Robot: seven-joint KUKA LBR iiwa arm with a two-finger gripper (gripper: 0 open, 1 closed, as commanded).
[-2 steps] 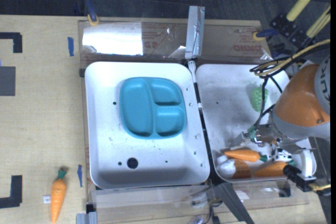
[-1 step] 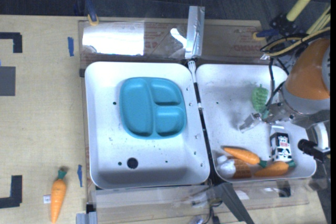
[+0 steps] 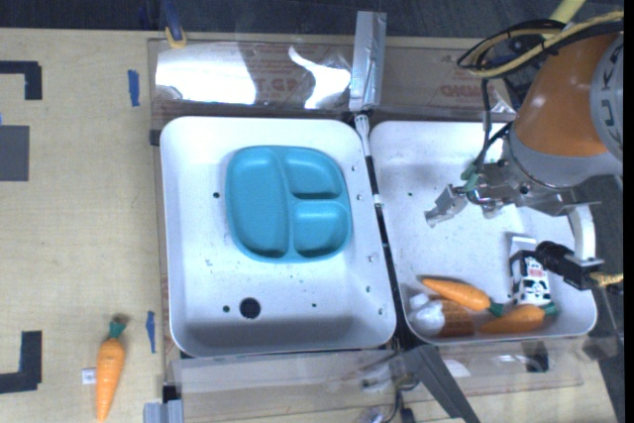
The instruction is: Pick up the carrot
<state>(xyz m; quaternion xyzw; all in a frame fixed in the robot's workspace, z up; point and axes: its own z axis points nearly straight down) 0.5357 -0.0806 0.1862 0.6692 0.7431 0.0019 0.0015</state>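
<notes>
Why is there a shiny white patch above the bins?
In the camera view, light glares off the clear sheet behind the left bin, washing it out; the gripper looks slightly blurred, while the blue plate stays sharp.

A grey arm [image 3: 606,89] with a broad orange band [image 3: 560,114], black and yellow cables [image 3: 515,45] looped above it, ends in a silvery metal pincer [image 3: 444,205].

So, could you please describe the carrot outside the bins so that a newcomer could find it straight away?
Start at the left bin, the one holding the blue tray. Go past its near left corner onto the bare wooden bench; a carrot lies there alone, green top pointing away. Unlike the two carrots in the right bin, it sits on wood, outside any bin.
</notes>
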